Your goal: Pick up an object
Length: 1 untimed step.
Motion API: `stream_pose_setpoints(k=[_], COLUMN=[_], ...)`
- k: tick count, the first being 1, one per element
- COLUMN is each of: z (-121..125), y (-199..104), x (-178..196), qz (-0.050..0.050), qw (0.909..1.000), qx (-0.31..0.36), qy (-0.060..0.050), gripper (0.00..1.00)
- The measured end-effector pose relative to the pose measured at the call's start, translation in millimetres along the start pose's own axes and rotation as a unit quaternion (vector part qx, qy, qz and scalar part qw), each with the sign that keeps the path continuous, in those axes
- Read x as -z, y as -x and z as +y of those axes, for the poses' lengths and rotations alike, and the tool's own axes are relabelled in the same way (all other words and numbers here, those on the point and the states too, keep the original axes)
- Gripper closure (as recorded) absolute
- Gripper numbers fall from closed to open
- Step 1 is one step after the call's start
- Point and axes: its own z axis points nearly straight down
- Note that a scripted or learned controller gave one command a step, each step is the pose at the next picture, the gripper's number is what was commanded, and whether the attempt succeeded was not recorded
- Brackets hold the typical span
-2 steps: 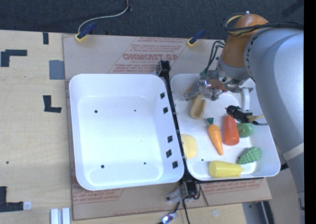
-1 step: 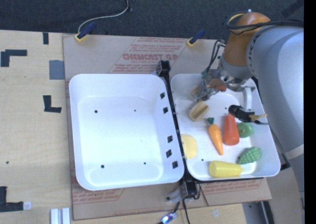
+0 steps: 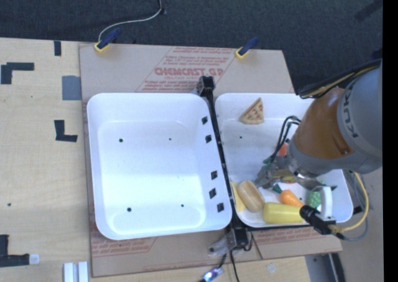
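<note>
Item: right bin (image 3: 249, 132), white, shallow, holding all the loose objects. Left bin (image 3: 149, 162) adjoins it along a black-clipped divider.

Contents, right bin:
- Tan bread-roll-shaped piece (image 3: 251, 195), near the front-left corner, long axis running from the divider side toward the front wall.
- Yellow oblong piece (image 3: 283, 213), against the front wall, long axis parallel to that wall, just beside the roll.
- Small orange piece (image 3: 290, 198), between the yellow piece and the arm's wrist.
- Green piece (image 3: 314, 199), to the right of the orange one, partly covered by the arm's hardware.
- Triangular pizza-slice-shaped piece (image 3: 253, 112), alone near the back wall, well apart from the rest.

Gripper (image 3: 272, 176): low in the bin, under the orange-banded wrist. Whether it stands apart or closed cannot be told (the wrist hides that end), and nothing is seen held.

Relation governing the coming move: the roll lies just to the left and front of the gripper, nearest of the candidates; the orange piece lies just to the front-right.

Room: the front cluster is crowded and hemmed by the front wall and divider, so a descent there likely risks nudging neighbours. The bin floor around the slice is bare, offering freer approach.
</note>
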Motion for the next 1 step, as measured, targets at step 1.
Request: stream_pose_setpoints(k=[1], z=[-16.3], y=[83.0], x=[0.7], qz=[-0.001], qw=[1.0000], qx=[0.000], qy=[0.003], gripper=[1.00])
